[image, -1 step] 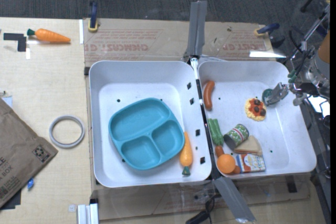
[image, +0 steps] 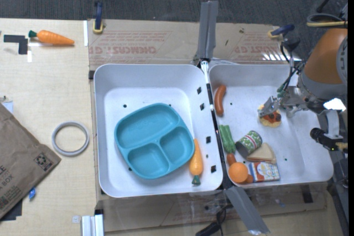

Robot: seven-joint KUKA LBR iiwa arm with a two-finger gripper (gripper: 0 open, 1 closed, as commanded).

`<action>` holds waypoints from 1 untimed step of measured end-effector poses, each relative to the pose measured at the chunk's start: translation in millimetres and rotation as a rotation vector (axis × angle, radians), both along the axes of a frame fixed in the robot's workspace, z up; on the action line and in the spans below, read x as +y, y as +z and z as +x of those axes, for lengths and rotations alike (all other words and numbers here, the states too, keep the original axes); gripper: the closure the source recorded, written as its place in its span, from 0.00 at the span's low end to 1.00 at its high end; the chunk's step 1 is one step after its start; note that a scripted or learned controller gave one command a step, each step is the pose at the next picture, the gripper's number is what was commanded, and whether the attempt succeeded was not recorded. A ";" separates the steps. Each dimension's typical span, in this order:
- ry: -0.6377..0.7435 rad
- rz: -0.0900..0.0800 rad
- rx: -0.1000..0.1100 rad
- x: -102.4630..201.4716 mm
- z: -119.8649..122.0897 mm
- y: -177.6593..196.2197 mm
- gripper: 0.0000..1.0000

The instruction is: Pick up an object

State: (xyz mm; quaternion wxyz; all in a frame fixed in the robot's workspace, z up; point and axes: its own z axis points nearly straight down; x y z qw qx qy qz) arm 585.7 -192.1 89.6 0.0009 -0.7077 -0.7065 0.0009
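Printed lettering I can see from above. The cardboard sheet (image: 149, 41) under my two bins carries red print, upside down and mirrored from this angle; it seems to read "CHEMC…", the rest unclear. The brown cardboard box (image: 19, 166) at the bench's left edge shows "BOX" beside a small square code. The labels on the small can (image: 250, 142) and carton (image: 264, 172) are too small for me to read.

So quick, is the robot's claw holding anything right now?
Gripper: down in the right bin, right over a small red and yellow toy. Too small and blurry to tell whether it is open, shut or holding the toy.
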 end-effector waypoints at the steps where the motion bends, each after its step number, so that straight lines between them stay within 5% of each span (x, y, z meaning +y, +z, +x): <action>1: 0.000 0.001 0.004 -0.6 -0.3 6.1 1.00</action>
